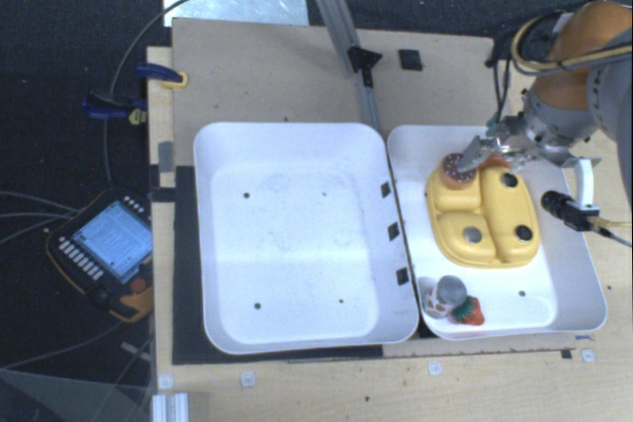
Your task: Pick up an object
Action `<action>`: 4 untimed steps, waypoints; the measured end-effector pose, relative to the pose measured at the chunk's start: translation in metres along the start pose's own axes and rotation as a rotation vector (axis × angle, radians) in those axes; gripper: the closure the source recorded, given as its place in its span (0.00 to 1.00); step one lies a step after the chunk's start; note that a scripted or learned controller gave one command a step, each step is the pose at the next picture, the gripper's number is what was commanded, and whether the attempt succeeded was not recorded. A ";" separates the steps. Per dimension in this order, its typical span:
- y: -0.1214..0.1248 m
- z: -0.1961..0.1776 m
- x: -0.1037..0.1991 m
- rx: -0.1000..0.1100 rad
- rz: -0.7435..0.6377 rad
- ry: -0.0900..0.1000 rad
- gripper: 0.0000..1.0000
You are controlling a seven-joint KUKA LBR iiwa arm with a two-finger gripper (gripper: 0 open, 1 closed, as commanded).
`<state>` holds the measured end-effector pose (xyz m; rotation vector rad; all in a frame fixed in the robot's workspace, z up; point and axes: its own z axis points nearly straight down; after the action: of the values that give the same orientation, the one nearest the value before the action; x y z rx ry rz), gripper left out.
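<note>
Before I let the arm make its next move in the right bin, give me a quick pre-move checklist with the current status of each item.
1. Gripper located: ok, it is low over the right bin, at the upper left corner of the yellow block.
2. Finger state: cannot tell, too small and blurred.
3. Something held: cannot tell; a small round brown and pink object sits right at the tip, on the block's corner.
4. Other targets located: ok, a small grey and red cluster lies in the right bin's lower left corner, apart from the gripper.
5. Arm cabling: cannot tell; a black plug hangs beside the block's right edge.
</note>
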<state>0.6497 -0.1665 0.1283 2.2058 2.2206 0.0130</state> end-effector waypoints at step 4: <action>0.007 -0.128 0.000 0.004 0.000 0.000 1.00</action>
<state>0.6552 -0.1665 0.2567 2.2077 2.2231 0.0084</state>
